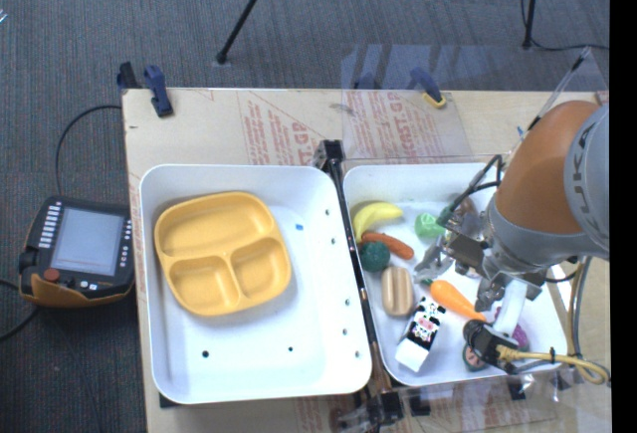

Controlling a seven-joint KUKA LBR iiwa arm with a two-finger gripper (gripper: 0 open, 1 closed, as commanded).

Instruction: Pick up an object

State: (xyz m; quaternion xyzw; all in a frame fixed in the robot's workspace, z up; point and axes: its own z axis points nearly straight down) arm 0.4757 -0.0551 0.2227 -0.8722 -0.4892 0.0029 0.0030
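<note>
The right bin holds several toy foods. A yellow banana lies at its far left, with a green piece beside it. Below them are a red-orange sausage, a dark green ball and a tan bun. Toward the front lie an orange carrot, a black-and-white milk carton, a dark round piece and a purple piece. My gripper hangs low over the middle of this bin, just above the carrot and right of the bun. Its own body hides its tips.
The left bin holds a yellow three-compartment plate. The divider runs between the bins. The arm's orange band covers the right bin's right side. A teach pendant lies off the bench at left. Cables trail at the front right.
</note>
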